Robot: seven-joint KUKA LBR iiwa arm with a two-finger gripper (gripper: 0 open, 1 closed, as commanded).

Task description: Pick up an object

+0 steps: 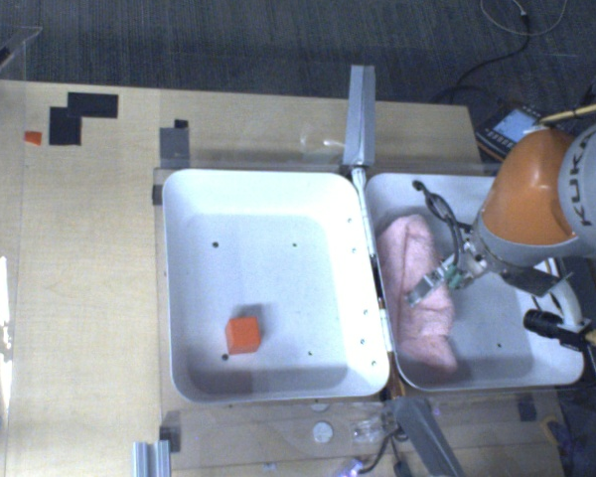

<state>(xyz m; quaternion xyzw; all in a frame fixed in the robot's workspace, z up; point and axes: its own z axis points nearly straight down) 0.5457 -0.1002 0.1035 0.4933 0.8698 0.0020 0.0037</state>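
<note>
A long pink soft object (417, 288) lies along the left side of the right bin (517, 366). An orange cube (243, 334) rests near the front left of the left bin (268, 197). My gripper (429, 284) reaches in from the right and hangs over the middle of the pink object, right at its surface. The arm's orange band (528, 199) sits above the right bin and hides part of its floor. I cannot make out how the fingers stand.
A grey metal post (361, 117) stands at the back between the two bins. Black blocks (77, 115) and a small orange marker (33, 138) sit on the wooden bench at the far left. Cables lie behind the right bin.
</note>
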